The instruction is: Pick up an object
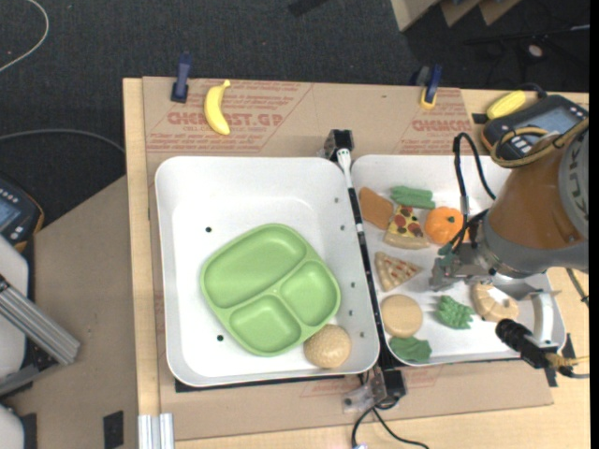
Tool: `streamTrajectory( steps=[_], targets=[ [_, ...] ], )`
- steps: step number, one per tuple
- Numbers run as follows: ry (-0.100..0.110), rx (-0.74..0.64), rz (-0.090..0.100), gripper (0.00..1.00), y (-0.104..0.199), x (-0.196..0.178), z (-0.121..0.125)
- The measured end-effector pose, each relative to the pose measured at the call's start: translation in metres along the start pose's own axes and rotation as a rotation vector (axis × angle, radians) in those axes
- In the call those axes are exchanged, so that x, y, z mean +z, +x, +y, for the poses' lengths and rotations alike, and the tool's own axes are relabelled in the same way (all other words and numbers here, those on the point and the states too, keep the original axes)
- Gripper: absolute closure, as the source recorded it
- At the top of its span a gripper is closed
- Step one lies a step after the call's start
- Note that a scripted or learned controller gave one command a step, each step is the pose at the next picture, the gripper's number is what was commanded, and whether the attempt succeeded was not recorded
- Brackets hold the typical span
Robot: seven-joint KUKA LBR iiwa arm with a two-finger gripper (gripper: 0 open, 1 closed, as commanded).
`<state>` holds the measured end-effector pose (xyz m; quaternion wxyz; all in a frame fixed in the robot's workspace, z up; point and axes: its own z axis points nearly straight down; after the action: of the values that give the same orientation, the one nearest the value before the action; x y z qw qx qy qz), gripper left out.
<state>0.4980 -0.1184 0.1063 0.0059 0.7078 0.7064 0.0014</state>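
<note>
**Arm over right bin, gripper low among toy foods**

1. Bench [281, 110]: cardboard-topped; carries a toy banana [217, 107] at 11 o'clock, outside the bins.
2. Left bin [187, 195]: holds a green divided plate [270, 288]. A round tan bun [328, 347] touches the plate's 5 o'clock edge.
3. Right bin [374, 171]: holds the pickable objects. At 12 o'clock: a green leafy piece [412, 195] and an orange slab [374, 208]. Centre: two pizza slices [404, 225] [397, 271] and an orange fruit [443, 224]. At 6 o'clock: a tan disc [403, 314], with green pieces [456, 312] [410, 349] near it.
4. Arm [533, 204]: enters from 3 o'clock.
5. Gripper [456, 267]: sits just below the orange fruit; whether it is released or clenched cannot be told, and no object is seen in its grasp.
</note>
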Motion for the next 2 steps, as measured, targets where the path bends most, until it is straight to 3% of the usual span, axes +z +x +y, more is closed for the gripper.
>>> streamTrajectory(
  steps=[2],
  targets=[
    [-0.004, 0.001, -0.002, 1.0, -0.0001, -0.0195, 0.001]
  ],
)
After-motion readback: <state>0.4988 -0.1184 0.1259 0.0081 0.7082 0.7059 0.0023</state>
